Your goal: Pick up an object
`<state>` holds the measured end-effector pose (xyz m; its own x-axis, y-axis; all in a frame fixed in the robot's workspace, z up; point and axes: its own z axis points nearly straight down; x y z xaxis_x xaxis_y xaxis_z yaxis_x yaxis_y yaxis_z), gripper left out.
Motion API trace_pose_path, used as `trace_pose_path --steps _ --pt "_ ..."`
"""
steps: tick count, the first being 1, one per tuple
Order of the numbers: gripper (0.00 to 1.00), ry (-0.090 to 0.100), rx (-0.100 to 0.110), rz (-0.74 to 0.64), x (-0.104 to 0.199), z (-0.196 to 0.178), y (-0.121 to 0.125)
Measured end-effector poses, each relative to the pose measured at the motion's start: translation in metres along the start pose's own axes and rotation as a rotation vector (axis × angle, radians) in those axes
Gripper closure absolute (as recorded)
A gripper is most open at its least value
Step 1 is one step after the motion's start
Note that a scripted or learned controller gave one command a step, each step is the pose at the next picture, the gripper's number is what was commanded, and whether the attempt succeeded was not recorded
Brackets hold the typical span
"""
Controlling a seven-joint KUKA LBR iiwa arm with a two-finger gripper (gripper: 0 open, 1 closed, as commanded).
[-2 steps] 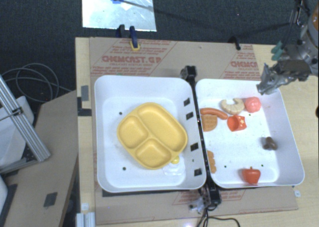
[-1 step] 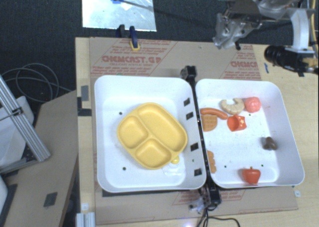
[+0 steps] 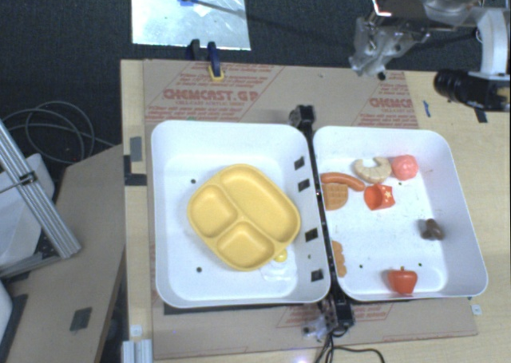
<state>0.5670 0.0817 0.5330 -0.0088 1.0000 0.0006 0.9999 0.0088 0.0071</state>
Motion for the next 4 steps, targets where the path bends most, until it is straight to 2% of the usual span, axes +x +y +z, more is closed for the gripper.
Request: trace_pose_path --steps 1,2,3,4 --pt "1.00 0.000 -0.003 -0.004 0.000 -0.011 0.000" --pt "0.00 0.000 -0.002 -0.005 0.000 -0.011 0.000" --pt "1.00 0.000 -0.006 -0.009 0.000 -0.023 0.001" --pt "0.00 0.000 -0.005 -0.010 0.000 -0.022 0.001"
